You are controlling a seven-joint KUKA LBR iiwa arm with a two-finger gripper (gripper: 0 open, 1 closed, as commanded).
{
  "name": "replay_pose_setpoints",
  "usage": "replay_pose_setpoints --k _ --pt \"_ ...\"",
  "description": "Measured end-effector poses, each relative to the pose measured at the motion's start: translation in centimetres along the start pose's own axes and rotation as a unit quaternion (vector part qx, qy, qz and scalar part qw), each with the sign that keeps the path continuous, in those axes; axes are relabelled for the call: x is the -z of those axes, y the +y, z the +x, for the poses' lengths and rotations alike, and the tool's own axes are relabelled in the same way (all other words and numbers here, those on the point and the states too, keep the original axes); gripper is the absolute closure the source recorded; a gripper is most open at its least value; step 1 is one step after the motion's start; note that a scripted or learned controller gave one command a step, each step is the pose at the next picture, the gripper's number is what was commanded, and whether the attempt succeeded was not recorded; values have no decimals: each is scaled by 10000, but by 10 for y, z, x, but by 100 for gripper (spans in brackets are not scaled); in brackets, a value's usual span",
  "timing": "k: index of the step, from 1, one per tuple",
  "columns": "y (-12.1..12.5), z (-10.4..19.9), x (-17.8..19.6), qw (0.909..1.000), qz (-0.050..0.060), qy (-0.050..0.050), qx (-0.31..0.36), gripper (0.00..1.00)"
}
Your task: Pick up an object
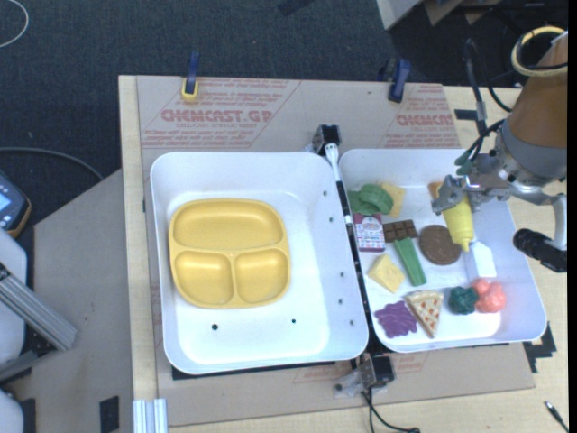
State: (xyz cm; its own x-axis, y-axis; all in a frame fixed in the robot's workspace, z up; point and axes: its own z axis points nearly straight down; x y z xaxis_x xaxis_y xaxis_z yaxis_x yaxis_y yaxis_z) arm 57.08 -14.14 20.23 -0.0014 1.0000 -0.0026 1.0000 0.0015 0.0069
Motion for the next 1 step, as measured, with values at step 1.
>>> replay_pose_setpoints --k 1 --pt "1 0 24 10000 5 2 -2 100"
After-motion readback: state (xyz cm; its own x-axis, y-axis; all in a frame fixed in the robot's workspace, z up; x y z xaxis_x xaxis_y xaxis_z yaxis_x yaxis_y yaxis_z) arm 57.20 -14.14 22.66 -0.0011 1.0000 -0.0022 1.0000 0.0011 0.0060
